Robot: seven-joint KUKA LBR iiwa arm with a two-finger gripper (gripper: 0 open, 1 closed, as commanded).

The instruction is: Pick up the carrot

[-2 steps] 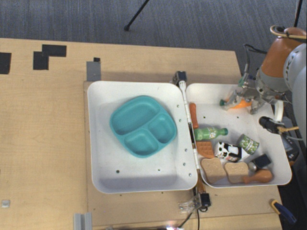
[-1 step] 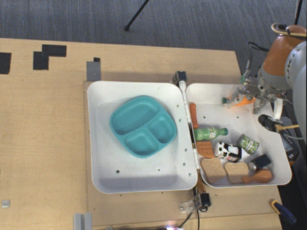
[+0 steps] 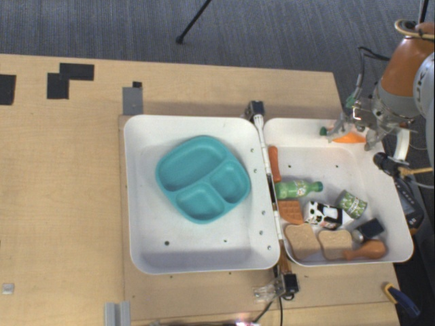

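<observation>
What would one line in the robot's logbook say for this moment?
stage: reaching | pincer: at the carrot, far corner of right bin | grasp: unconfirmed | teal plate: left bin

bench (image 3: 68,202): pale wood, matt, fine grain
bins (image 3: 146,250): white plastic — smooth, faint sheen
divided plate (image 3: 202,178): teal plastic, smooth, satin
carrot (image 3: 350,138): orange, plastic-looking
floor (image 3: 102,12): grey carpet — rough ribbed weave

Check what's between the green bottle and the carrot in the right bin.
Camera view: bare white bin floor. The carrot lies at the far edge under the gripper; the green bottle lies nearer the middle, with nothing between them.
</observation>
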